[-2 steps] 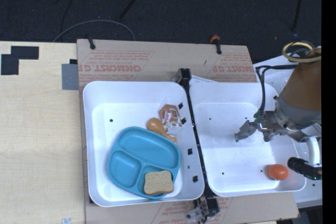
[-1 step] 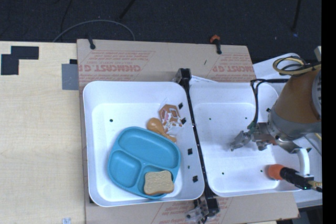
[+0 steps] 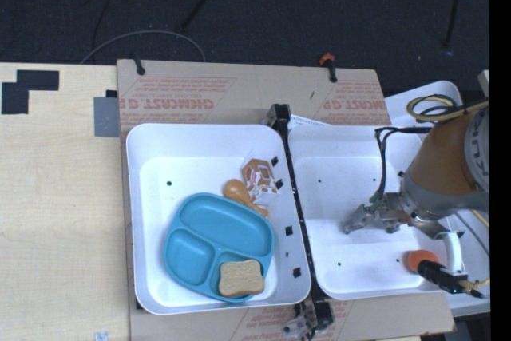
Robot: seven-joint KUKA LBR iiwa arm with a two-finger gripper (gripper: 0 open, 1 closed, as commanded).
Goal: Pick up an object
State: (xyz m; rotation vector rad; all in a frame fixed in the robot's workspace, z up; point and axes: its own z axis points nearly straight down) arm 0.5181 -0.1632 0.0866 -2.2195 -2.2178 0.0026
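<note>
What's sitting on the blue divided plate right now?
A tan bread-like slice lies in the blue plate's near compartment. The other compartments look bare. What's under the slice is covered.

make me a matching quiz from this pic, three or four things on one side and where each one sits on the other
Things:
1. blue tray
2. bread slice
3. gripper
4. orange object

Places:
A. low over the right bin's floor
B. in the tray's near right compartment
C. on the left bin's floor
D. at the right bin's near right corner

Pairs: 1-C, 2-B, 3-A, 4-D
</note>
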